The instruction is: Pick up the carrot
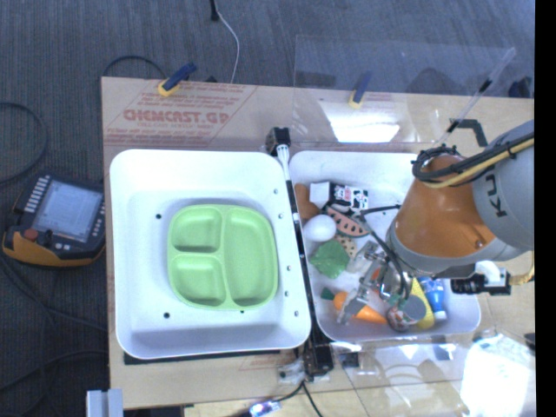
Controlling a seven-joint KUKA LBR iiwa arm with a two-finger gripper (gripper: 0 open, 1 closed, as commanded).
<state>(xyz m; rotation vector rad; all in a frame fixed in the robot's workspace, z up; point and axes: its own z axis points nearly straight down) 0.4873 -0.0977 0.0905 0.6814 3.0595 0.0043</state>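
Carrot (358, 307) lies right beneath the gripper (375, 287); its grip state is unclear.

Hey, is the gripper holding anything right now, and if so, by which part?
It cannot be told. The gripper is low over the carrot in the right bin, but the grip itself isn't clear.

**Colours across the bench**

Both bins (130, 233) are plain white. The left one holds a pale green divided tray (223, 255). In the right bin, lower centre-right of the frame, lies an orange carrot (360, 311), near a dark green leafy piece (330, 258), a white egg shape (319, 228) and a black-and-white patterned box (347, 197). The arm (443, 220) shows an orange band above grey. The bench (174, 120) is tan with red lettering.
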